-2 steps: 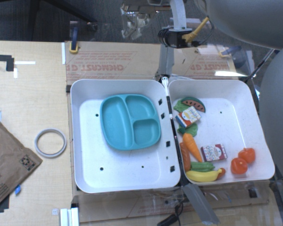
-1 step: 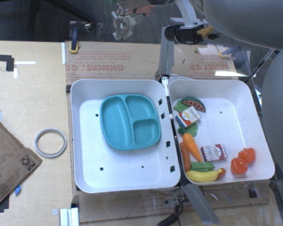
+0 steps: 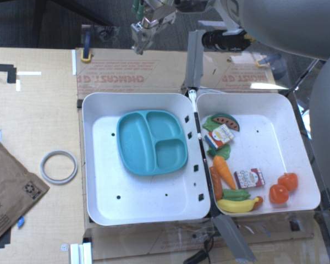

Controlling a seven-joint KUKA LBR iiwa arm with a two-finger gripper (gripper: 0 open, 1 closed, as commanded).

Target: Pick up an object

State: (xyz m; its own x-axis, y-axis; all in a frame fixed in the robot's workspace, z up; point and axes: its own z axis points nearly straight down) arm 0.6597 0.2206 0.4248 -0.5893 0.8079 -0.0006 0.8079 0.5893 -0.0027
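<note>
My gripper (image 3: 141, 39) hangs high above the bench, behind the far edge of the left bin (image 3: 93, 164), and I see nothing held in it. That bin holds a teal divided plate (image 3: 152, 142). In the right bin (image 3: 286, 114) lie a watermelon slice (image 3: 226, 121), a small carton (image 3: 220, 136), a carrot (image 3: 224, 170), a sausage (image 3: 215, 183), a banana (image 3: 239, 204), a green pod (image 3: 236, 193), a small red and white box (image 3: 248, 178) and two red-orange fruits (image 3: 279, 193), (image 3: 287, 181).
A grey tape ring (image 3: 59, 166) and a brown cardboard box (image 3: 8, 191) lie on the wooden bench left of the bins. A cardboard sheet (image 3: 132, 73) lies behind the bins. The arm's large grey body (image 3: 289, 12) fills the upper right.
</note>
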